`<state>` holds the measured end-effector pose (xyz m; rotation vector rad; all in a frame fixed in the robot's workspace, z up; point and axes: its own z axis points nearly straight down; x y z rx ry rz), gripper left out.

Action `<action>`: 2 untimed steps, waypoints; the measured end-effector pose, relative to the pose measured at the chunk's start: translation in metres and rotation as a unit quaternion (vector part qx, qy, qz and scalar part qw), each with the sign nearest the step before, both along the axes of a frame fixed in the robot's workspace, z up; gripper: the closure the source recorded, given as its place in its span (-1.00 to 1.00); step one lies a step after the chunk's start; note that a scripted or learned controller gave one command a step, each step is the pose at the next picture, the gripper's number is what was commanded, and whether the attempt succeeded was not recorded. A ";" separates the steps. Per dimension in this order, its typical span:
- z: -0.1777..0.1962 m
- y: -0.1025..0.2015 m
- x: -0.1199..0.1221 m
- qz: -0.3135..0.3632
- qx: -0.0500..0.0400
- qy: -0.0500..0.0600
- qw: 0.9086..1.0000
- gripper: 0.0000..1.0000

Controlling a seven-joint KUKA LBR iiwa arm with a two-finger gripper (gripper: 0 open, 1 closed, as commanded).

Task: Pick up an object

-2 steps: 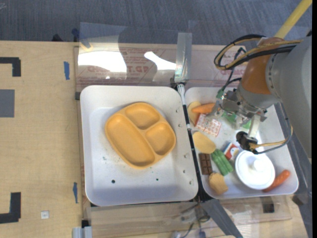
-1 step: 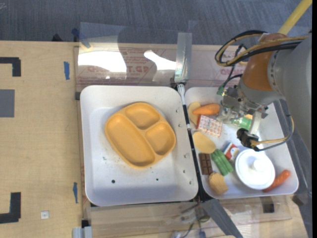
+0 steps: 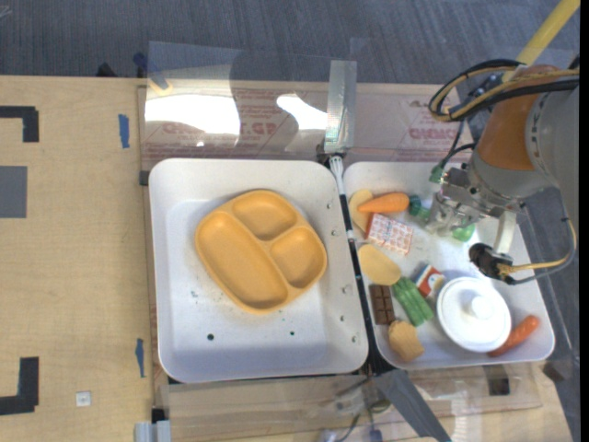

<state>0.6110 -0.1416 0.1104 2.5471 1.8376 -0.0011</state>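
Camera view: arm (image 3: 515, 136) masking right bin (image 3: 538, 339).

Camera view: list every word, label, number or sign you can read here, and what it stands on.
Nothing can be read for certain.
Red print on the clear sheet behind the bins: too blurred to read.
Patterned white card in the right bin: marks too small to read.
Small red and white pack: print too small to read.

One fixed camera looks down aslant on both bins (image 3: 166, 274), seemingly from mid-height.
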 end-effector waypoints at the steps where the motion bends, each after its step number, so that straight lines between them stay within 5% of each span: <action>1: -0.013 -0.006 -0.074 0.269 0.001 0.000 0.963 1.00; 2: -0.022 0.035 -0.049 0.141 -0.001 -0.004 0.990 1.00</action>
